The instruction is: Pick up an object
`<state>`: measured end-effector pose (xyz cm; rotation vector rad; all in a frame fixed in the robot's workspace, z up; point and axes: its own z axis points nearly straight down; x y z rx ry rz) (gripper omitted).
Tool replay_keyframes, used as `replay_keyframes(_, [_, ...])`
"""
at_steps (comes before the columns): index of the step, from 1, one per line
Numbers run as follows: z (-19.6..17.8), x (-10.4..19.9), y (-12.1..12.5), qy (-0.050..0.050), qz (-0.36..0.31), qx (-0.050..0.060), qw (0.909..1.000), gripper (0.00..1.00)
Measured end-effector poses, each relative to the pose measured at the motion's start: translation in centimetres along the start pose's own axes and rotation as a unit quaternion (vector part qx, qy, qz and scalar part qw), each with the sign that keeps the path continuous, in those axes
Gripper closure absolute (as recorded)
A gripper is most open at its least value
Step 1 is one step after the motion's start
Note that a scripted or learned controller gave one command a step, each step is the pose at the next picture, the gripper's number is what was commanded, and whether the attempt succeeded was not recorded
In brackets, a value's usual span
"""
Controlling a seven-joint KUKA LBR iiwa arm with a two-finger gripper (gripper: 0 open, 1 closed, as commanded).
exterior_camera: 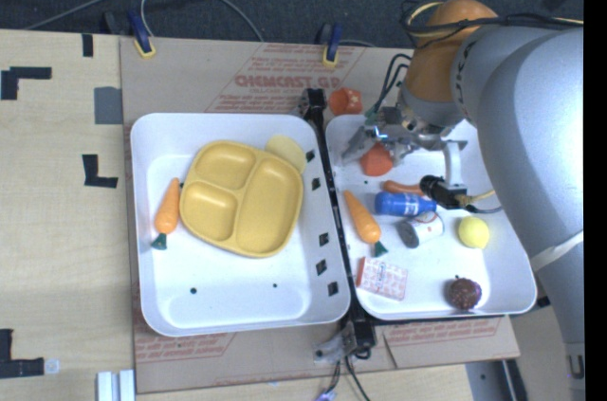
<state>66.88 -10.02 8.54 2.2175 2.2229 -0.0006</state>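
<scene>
My gripper hangs over the back left part of the right bin, under the arm's orange band. A red-orange object lies just below and left of it, partly covered by it. Whether they touch is unclear. Close by in the same bin lie a blue bottle, an orange carrot, a thin orange piece and a yellow lemon.
A red tomato sits at the right bin's back left corner. A dark brown ball, a red-and-white packet and a small grey item lie nearer the front. The left bin holds a yellow divided plate and a carrot.
</scene>
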Motion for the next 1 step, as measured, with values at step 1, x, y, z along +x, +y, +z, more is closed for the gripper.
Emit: replay_keyframes(1, [-1.03, -0.01, 0.02, -0.001, 0.0, 0.0, 1.0, 1.0])
